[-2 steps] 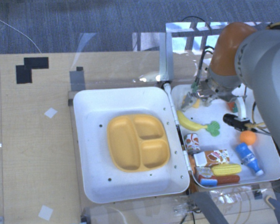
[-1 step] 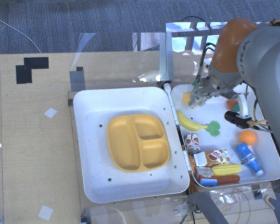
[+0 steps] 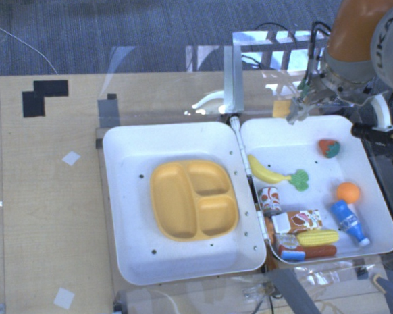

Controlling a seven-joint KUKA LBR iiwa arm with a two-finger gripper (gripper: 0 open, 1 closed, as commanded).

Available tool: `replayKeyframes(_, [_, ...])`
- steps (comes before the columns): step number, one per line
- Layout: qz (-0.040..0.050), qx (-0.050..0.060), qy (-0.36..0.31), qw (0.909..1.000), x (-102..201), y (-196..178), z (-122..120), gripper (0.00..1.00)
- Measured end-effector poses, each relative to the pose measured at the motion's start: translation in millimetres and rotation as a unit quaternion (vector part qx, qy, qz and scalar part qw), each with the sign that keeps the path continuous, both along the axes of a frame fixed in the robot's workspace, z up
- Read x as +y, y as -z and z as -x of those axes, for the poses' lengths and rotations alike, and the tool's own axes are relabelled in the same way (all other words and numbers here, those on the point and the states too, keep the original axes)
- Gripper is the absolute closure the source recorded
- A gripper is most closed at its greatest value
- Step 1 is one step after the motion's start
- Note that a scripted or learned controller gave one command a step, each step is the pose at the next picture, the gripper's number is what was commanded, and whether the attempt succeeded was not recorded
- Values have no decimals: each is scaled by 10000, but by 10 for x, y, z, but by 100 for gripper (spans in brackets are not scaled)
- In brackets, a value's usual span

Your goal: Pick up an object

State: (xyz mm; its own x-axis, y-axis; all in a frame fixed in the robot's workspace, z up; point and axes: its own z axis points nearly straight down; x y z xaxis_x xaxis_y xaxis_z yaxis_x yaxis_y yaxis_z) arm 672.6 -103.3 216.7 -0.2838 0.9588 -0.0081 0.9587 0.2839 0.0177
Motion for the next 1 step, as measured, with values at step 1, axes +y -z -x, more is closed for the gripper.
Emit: replayKeyframes(1, [-28,95,1210,9926,-139,1174,539,100])
